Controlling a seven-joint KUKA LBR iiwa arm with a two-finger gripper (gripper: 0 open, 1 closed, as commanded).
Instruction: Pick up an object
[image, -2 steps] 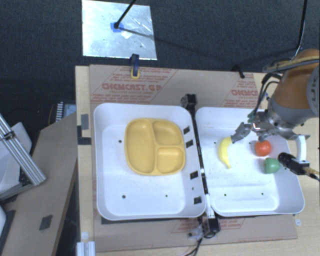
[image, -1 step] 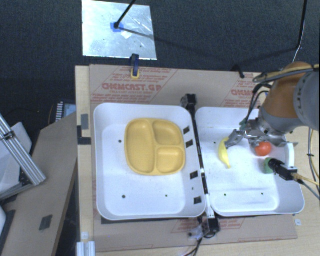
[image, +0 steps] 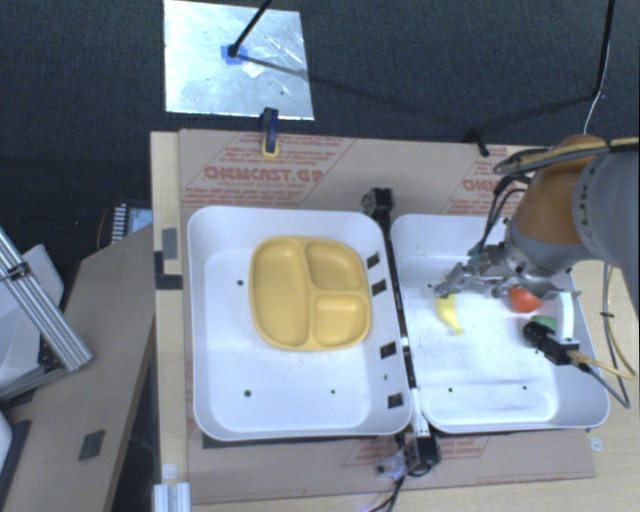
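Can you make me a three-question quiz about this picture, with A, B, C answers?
1. Where is the small yellow toy? A. left bin B. right bin C. on the floor
2. How many sections has the yellow plate? A. two B. three C. five
3. How does the plate lie? A. upside down B. on its edge C. flat, hollows up
Answers: B, the toy lies on that bin's white floor, near the hand; B, three hollows show; C, the hollows face up.

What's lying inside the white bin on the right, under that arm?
In the bin lie a yellow banana-like piece and a red thing, half covered by the arm. Anything else beneath the arm is hidden.
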